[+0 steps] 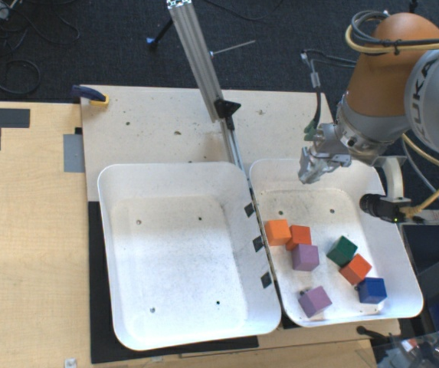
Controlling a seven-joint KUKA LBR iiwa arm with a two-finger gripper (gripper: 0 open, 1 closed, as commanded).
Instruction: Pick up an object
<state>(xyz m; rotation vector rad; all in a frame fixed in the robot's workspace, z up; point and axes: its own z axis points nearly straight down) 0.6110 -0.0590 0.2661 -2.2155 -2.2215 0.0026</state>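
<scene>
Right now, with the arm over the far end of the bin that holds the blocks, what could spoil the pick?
1. The orange cube, red-orange cube and purple cube sit pressed together, so the hand may find little room beside any one of them.
2. The blue cube and a second purple cube lie close to the right white bin's near rim, where the wall could block a finger.

One fixed cam above bench, looking down at a slant on both bins (181,176), arm (391,67) entering from right

Blocks (311,256) clustered in right bin's (403,240) front
</scene>
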